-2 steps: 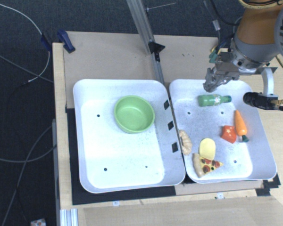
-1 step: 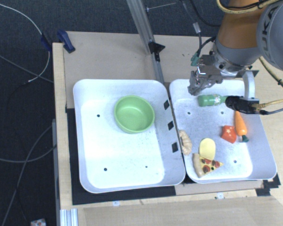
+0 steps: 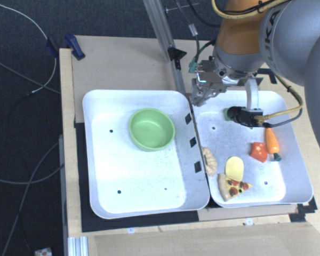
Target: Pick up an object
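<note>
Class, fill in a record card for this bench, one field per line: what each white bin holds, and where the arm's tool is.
Left shallow white bin: one pale green round plastic bowl, upright
Right shallow white bin: five toy foods
Near the divider: beige knobbly piece
Near edge: yellow rounded piece above a toy pizza slice
Right side: orange toy carrot beside a red toy chunk
Tool: at the right bin's far left corner
Grasp: cannot tell
</note>
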